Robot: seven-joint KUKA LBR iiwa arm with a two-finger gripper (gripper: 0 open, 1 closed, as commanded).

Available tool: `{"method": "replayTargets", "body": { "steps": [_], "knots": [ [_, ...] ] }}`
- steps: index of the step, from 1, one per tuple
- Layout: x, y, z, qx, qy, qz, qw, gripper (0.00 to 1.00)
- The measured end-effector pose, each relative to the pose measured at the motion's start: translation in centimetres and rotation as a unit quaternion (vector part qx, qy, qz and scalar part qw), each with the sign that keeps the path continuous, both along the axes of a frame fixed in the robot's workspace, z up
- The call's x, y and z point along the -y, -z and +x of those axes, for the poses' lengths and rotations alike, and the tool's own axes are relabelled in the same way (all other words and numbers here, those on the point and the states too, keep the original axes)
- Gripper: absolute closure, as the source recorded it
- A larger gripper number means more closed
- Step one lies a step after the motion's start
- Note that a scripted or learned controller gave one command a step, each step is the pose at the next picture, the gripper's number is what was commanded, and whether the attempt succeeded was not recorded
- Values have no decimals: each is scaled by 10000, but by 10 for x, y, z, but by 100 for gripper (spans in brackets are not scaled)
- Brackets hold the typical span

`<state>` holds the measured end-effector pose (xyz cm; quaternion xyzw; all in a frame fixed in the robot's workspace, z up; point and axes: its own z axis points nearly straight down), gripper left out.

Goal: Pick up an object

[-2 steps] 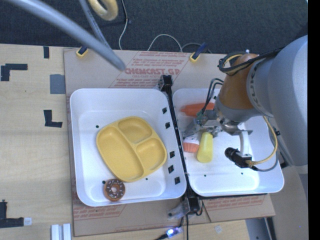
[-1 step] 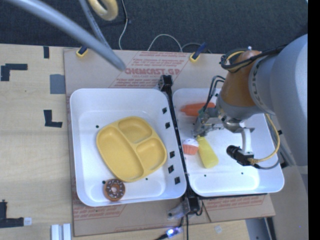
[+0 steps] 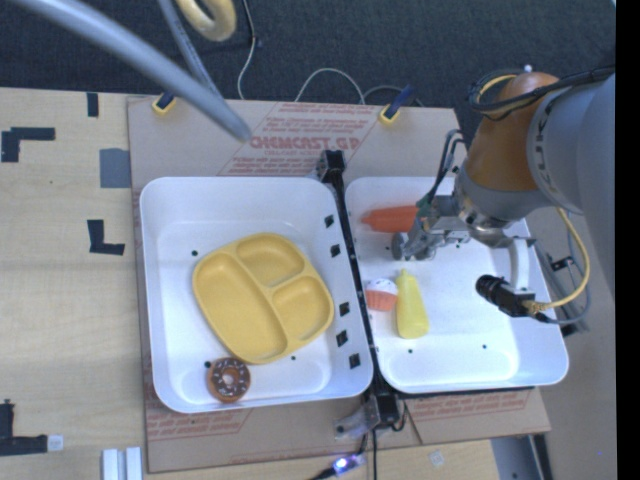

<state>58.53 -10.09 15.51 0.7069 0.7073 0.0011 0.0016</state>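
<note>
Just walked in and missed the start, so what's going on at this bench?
A robot arm reaches into the right bin from the right, its gripper low beside an orange carrot. Nothing can be seen between its fingers, so no pick is confirmed. A yellow bottle and a small pink-and-white piece lie just below the gripper. The left bin holds a yellow divided plate and a donut.

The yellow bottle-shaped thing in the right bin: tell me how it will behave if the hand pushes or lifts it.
The yellow bottle-shaped thing lies on its side with rounded flanks, so a sideways push would probably roll it. Its surface looks smooth, so it may slip in a pinch. It lies close beside a small orange and white piece, which a push toward the divider would likely nudge.
</note>
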Motion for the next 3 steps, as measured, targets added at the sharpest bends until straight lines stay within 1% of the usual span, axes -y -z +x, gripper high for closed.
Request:
{"method": "replayTargets", "body": {
  "steps": [2,3],
  "knots": [
    [0,-88,-2,1,-5,0,10000,100],
    [-46,-81,-6,-29,-21,7,10000,100]
  ]
}}
